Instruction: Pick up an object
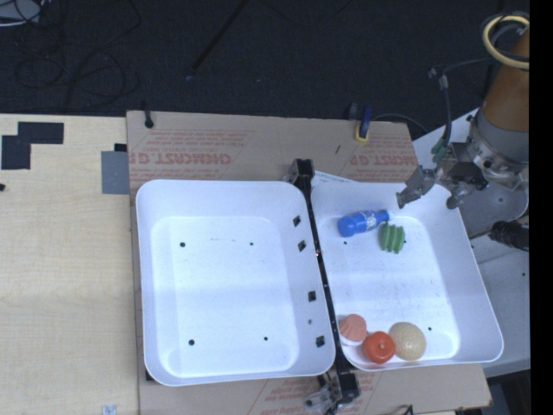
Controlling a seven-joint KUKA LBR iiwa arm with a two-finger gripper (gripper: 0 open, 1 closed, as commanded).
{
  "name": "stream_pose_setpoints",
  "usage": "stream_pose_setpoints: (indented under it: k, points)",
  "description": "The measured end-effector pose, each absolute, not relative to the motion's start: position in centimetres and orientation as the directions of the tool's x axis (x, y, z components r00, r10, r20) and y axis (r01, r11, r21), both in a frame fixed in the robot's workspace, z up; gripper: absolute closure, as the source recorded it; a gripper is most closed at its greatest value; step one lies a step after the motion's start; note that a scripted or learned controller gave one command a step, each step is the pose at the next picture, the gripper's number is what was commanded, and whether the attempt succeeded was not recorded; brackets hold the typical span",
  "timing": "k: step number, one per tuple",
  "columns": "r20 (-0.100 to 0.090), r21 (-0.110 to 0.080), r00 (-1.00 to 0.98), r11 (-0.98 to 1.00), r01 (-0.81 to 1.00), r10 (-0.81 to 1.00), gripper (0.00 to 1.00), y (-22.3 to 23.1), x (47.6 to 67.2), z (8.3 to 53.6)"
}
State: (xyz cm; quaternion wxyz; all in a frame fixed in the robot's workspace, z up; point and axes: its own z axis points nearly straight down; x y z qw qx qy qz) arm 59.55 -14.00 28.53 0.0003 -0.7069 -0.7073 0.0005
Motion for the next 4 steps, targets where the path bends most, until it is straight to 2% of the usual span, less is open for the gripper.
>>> stream_pose_setpoints:
  k: [1,2,3,4]
  points:
    - [-0.003,0.005,0.002,-0.002,1.0,1.0,0.0,-18.6,57.5,36.6]
    - [-0.003,0.003,0.002,-0.002,1.0,1.0,0.0,-21.5,53.5,41.1]
    - [-0.005,0.012,0.0,0.0,1.0,1.0,0.0,-21.5,47.3,54.7]
    - [-0.001,-0.003,-0.006,0.006,1.0,1.0,1.0,-21.3,47.7,54.8]
